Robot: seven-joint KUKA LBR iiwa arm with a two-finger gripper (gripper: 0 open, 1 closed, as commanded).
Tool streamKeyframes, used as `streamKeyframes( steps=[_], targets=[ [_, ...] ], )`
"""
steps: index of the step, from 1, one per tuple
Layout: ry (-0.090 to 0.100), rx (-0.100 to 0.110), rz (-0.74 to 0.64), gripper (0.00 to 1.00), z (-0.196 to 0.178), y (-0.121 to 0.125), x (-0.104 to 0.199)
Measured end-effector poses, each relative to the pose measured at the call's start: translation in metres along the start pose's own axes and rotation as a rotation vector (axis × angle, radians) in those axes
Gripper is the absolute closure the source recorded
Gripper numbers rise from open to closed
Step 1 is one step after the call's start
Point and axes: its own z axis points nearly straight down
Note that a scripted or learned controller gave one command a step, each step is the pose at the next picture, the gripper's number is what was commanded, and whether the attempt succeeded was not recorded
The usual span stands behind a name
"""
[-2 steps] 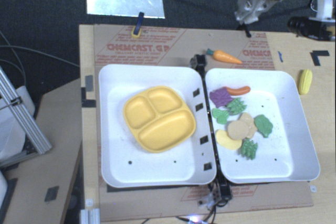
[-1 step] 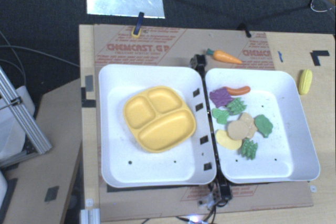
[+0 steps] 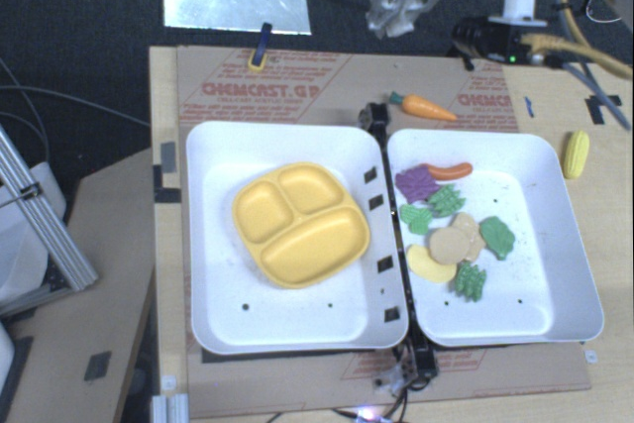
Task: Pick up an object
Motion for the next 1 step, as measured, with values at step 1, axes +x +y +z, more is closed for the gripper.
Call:
streamKeyframes(
  steps=[1],
  targets=[
    [0.000, 0.000, -0.001, 1.00, 0.0019, 0.0006, 0.0790]
  ],
)
